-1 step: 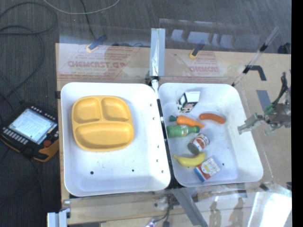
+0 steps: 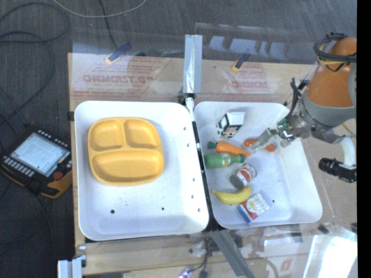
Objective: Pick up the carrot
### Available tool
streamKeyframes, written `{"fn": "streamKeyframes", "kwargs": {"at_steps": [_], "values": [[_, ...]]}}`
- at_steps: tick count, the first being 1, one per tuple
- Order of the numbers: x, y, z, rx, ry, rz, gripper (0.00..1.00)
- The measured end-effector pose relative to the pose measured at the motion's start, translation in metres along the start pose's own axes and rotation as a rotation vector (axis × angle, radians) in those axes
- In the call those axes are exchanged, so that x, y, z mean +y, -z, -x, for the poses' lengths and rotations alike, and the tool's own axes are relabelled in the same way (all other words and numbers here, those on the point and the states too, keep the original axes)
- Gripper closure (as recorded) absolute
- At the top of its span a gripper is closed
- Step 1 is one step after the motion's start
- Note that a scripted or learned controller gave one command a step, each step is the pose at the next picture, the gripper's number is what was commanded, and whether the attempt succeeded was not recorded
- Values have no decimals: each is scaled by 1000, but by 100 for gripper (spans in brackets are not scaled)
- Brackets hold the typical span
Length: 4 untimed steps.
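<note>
Dark carpet surrounded a wooden bench that carried two shallow white bins side by side, with loose cables trailing across the floor at the far left. Inside the right bin, toward its far-left part, lay the carrot, its orange body stretched left to right with a green top at the left end. Just near of it, almost touching, lay a green bottle on its side. Beyond the carrot, at the far edge of that bin, sat a small black-and-white carton. To the carrot's right, a second small orange piece lay directly below the gripper, which hung over the middle of the right bin, apart from the carrot; whether its fingers were spread or closed could not be told. Nearer in the bin were a small red-and-white can, a banana and a red, white and blue box.

The grey arm with its orange band reached in from the right. In the left bin rested a yellow divided tray. On the floor at the left sat a handheld control pendant.
</note>
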<state>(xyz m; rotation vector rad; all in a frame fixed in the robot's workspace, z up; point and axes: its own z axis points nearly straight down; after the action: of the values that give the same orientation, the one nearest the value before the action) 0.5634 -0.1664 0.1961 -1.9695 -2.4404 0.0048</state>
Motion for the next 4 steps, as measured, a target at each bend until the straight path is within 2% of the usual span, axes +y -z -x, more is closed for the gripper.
{"fn": "streamKeyframes", "kwargs": {"at_steps": [1, 2, 3, 4], "values": [[46, -102, -22, -2, 63, 1, 0], [46, -97, -23, 2, 65, -3, 100], [79, -12, -81, -4, -6, 5, 100], [79, -12, -80, -4, -6, 5, 0]]}}
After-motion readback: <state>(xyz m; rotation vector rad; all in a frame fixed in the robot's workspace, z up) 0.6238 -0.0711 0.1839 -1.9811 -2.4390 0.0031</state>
